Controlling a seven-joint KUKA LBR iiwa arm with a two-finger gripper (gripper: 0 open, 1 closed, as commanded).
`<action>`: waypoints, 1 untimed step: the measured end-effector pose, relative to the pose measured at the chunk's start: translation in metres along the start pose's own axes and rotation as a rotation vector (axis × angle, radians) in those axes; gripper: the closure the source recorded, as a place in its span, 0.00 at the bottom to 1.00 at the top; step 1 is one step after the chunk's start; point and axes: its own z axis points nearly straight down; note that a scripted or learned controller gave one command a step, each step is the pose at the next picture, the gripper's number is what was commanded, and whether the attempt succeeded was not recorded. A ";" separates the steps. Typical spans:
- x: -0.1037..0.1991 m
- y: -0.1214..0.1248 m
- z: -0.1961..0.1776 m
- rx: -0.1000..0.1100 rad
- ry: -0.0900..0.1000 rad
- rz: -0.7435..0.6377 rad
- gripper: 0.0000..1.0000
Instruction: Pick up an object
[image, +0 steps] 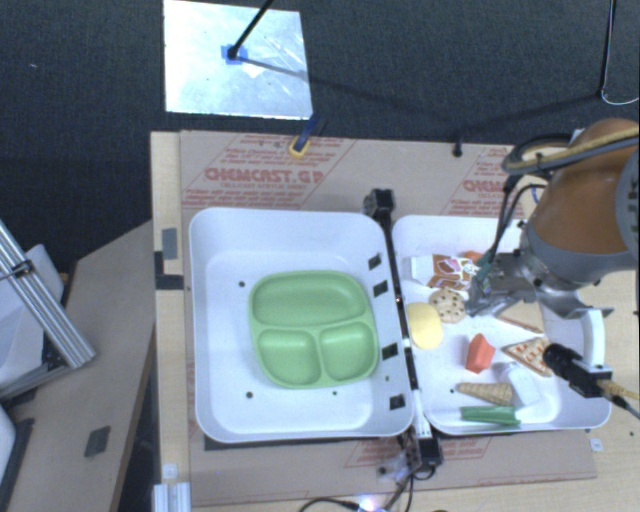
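Bench (250, 165) of brown board, printed lettering across its top, carrying two shallow white bins side by side. Left bin (215, 250) holds a green tray (310, 328) with three compartments, sitting flat near the middle. Right bin (420, 240) holds a scatter of small toy foods. Arm (590, 200) comes in from the right, orange band above a grey wrist, low over the upper middle of the right bin. Gripper (482, 296) sits just right of the cookie and above the carrot piece; cannot tell from this angle how its fingers stand, and nothing visible between them. Green stick (490, 414) lies along the bin's near edge. Yellow lemon (425, 326) rests by the divider between the bins. Cone (486, 392) lies on its side just above the green stick. Pizza slice (527, 353) right of the carrot piece (480, 352). Cookie (447, 303) just above the lemon. Printed packet (452, 268) near the bin's far side.
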 end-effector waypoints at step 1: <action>-0.004 -0.008 0.011 0.001 0.000 0.005 1.00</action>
